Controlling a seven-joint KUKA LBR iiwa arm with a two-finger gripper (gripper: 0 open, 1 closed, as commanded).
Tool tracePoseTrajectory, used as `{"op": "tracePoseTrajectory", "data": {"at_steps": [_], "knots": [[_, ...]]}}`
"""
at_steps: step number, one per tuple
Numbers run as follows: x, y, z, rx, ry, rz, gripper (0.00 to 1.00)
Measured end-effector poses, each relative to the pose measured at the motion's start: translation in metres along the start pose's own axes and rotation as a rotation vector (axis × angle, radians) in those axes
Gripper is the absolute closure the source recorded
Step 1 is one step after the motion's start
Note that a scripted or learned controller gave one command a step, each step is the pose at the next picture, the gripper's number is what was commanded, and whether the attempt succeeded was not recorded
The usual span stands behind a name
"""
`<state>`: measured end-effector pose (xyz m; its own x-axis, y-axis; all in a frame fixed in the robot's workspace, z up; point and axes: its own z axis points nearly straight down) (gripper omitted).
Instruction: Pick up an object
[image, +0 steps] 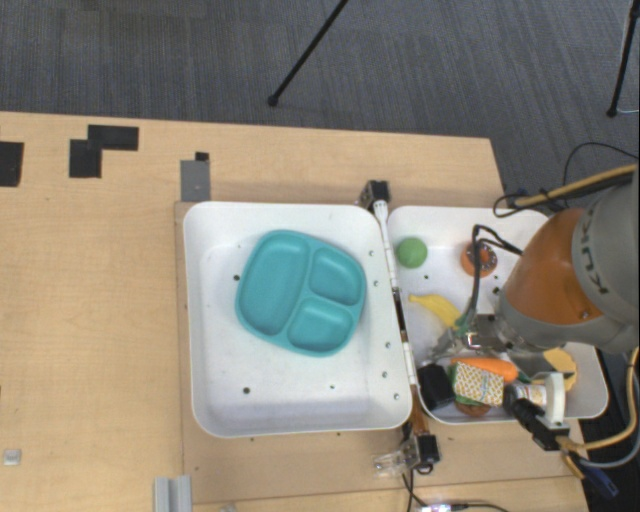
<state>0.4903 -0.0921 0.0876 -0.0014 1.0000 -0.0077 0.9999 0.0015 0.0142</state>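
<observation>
My gripper (482, 398) is low in the near part of the right bin (440, 225), below the grey arm with its orange band (545, 275). It is open, with its two black fingertips (435, 381) wide apart. Between them lies a speckled green and brown object (474, 386) with an orange piece (495, 368) along its top; the fingers are not closed on it. A yellow banana (438, 308) lies just left of the wrist. A green ball (411, 252) rests at the bin's far left, and a small orange object (479, 260) sits at the far middle.
The left bin (215, 400) holds a teal divided plate (300, 291). A yellow item (562, 360) peeks out under the arm at the right. The arm covers much of the right bin. Cables hang at the bench's near edge (410, 460).
</observation>
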Motion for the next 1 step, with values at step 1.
{"op": "tracePoseTrajectory", "data": {"at_steps": [1], "knots": [[0.0014, 0.0000, 0.0000, 0.000, 0.000, 0.001, 0.00]]}}
